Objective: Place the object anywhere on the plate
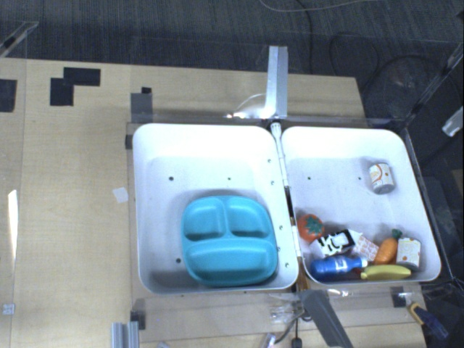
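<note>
A light blue plate [229,240] with three compartments lies in the left bin [167,165], towards its front. Nothing lies on the plate. In the right bin [341,158] a small white can [380,177] rests alone near the back right. Along that bin's front edge lie a red tomato-like toy [311,226], a black and white carton [335,243], a blue bottle [336,267], a yellow banana [390,272], an orange carrot [387,249] and a small white box [409,252].
A metal post [278,82] stands behind the divider between the two bins. A cable [341,2] runs across the dark floor at the back. Black markers [72,84] sit on the wooden bench at the left.
</note>
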`<state>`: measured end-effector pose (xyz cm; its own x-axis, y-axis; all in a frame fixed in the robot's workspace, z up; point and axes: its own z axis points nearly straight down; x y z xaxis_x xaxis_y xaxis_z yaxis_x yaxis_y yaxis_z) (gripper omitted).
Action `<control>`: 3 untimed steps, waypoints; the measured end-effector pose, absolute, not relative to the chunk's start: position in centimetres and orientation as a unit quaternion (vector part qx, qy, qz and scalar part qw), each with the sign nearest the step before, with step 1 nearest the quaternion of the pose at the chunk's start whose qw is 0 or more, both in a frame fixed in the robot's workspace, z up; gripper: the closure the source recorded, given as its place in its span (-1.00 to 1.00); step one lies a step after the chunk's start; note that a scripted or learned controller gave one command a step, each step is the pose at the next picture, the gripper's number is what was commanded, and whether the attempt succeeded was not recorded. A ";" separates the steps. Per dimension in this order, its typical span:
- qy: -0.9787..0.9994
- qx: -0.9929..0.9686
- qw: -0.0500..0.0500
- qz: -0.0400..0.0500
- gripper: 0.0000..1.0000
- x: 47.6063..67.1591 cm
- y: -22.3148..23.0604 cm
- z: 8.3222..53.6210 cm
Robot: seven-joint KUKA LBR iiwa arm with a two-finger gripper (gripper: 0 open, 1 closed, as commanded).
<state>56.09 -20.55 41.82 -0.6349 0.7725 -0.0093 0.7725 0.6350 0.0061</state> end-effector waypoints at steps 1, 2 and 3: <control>0.908 0.419 0.003 0.001 1.00 59.8 -14.7 33.5; 0.938 0.346 0.004 0.001 1.00 56.7 -6.7 31.0; 0.944 0.330 0.003 0.002 1.00 54.7 1.3 24.8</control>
